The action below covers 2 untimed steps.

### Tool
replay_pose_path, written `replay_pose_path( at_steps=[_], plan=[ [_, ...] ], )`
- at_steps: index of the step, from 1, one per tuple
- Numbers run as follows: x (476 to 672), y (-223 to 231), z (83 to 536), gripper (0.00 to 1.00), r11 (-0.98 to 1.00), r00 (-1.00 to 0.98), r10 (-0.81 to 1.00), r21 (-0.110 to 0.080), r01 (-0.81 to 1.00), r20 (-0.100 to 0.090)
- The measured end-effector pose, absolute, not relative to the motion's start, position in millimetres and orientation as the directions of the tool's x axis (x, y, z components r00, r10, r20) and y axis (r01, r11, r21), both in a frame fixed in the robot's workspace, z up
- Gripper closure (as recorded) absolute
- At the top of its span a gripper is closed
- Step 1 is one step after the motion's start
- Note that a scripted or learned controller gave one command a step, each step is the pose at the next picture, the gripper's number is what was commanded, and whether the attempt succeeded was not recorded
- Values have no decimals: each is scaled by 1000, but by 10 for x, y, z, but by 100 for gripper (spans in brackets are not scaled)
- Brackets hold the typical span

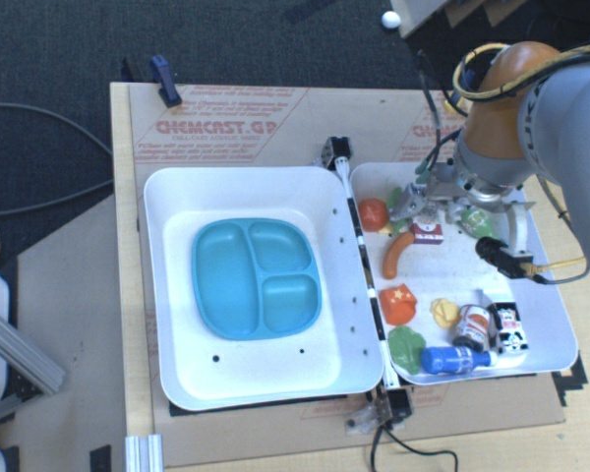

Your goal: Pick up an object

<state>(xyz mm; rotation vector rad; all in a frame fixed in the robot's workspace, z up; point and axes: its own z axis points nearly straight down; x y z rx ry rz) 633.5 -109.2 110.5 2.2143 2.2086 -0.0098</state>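
Camera view shows the hand [428, 203] low in the right bin [560, 323], just above a sausage [398, 254] and red tomato [374, 214]; its grip state cannot be told.

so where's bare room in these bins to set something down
Left bin: bare white floor rings the blue divided plate, widest along the near edge. Right bin: one open patch mid-floor, between the sausage and the can. Its near edge and the far corner under the gripper are crowded.
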Motion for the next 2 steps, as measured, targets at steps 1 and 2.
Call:
replay_pose_path(
  at_steps=[1,2],
  plan=[
    [6134,-983,904,0,-2,2,1000,14,1000,-8],
    [6144,-993,1012,100,-2,3,1000,18,1000,-10]
  ],
)
